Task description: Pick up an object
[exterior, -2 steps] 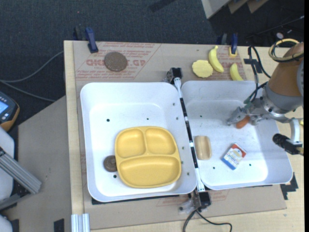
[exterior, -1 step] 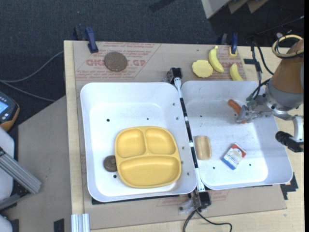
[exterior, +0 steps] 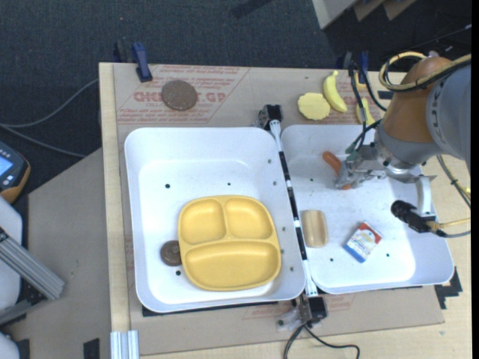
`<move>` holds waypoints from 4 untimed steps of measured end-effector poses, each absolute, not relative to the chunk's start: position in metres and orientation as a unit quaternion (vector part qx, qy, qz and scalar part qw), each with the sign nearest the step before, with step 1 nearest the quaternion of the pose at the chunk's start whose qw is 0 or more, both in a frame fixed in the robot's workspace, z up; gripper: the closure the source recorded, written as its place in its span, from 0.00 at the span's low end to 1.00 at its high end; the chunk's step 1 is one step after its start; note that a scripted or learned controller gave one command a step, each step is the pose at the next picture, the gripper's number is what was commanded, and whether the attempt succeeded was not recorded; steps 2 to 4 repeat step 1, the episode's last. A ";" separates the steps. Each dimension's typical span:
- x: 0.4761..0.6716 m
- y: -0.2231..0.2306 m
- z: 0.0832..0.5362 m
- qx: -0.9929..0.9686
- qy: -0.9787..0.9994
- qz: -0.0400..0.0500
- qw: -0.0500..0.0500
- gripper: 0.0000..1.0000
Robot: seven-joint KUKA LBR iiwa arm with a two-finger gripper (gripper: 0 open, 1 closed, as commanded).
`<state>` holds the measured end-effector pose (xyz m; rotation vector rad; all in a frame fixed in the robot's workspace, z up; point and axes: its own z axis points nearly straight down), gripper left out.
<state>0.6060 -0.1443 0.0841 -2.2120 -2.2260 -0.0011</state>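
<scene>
Right now our gripper (exterior: 346, 176) sits low in the right bin (exterior: 419, 271), touching the small orange sausage (exterior: 330, 159); whether its claw is apart or together, we cannot tell. We judge 1 risk: a glancing contact could nudge the sausage away toward the bin wall, leaving nothing to lift.
</scene>
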 end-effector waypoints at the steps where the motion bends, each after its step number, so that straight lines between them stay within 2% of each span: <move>1: 0.555 -0.055 0.191 -0.704 -0.710 -0.003 0.000 1.00; 4: 0.555 -0.055 0.191 -0.704 -0.710 -0.003 0.000 1.00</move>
